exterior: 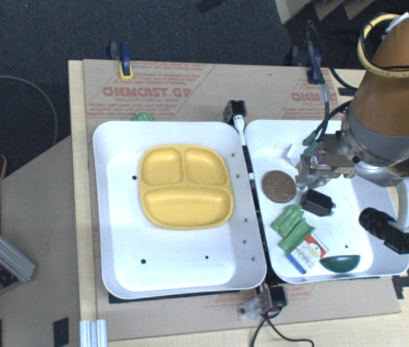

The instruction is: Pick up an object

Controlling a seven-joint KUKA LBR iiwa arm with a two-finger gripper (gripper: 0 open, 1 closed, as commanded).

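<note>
Left white bin (118, 194): yellow three-compartment plastic plate (186, 186) at centre, apart from pick clutter. Right white bin (277, 139): brown round disc (280, 186), green ridged pieces (292, 227), black block (317, 203). Gripper (313, 170) poised between disc and block; grip state: cannot tell.

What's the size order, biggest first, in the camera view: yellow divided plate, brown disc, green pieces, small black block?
1. yellow divided plate, by far the largest.
2. green pieces, taken together.
3. brown disc, close to the green pieces, so that order is unsure.
4. small black block, smallest.
</note>
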